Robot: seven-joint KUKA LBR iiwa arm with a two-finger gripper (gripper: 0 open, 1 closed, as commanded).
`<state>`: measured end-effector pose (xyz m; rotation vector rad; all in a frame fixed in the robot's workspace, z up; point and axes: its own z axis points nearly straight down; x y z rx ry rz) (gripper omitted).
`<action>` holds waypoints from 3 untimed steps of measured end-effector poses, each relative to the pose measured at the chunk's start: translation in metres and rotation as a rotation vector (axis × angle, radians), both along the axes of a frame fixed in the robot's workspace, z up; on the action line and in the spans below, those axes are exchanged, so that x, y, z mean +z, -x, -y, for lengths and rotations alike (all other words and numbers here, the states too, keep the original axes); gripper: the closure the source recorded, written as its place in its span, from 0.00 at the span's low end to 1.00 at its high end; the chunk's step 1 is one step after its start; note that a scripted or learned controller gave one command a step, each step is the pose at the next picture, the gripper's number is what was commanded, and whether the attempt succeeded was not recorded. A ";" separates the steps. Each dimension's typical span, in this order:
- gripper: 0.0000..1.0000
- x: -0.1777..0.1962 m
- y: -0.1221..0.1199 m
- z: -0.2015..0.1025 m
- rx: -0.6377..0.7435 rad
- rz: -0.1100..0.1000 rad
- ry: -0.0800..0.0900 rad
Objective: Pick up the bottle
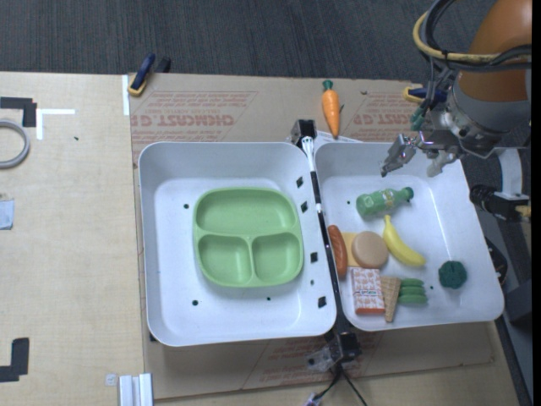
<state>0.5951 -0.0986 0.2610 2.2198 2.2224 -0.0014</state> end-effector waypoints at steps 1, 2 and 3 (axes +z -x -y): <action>0.00 -0.169 -0.005 0.022 0.094 0.001 0.000; 1.00 -0.158 -0.005 0.023 0.091 0.003 0.001; 1.00 -0.062 0.062 -0.019 0.028 -0.001 -0.001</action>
